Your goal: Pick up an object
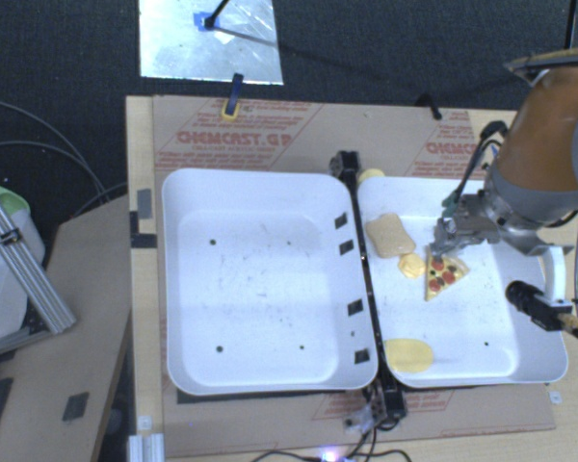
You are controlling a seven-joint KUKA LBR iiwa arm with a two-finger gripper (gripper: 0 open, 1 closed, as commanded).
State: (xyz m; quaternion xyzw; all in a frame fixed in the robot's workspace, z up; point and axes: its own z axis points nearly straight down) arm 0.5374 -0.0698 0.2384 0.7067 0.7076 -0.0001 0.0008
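Jaws over pizza slice in rt bin — can't tell open/closed.

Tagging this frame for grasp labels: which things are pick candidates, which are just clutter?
Pick candidates, all in the right bin: pizza slice, tan bread-like piece, small yellow piece, yellow oval. The gripper is above the slice.

Clutter: left bin, cardboard sheet, foil square.

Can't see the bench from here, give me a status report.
Pincer low over pizza slice, grip unconfirmed. Small yellow piece touching slice's left.
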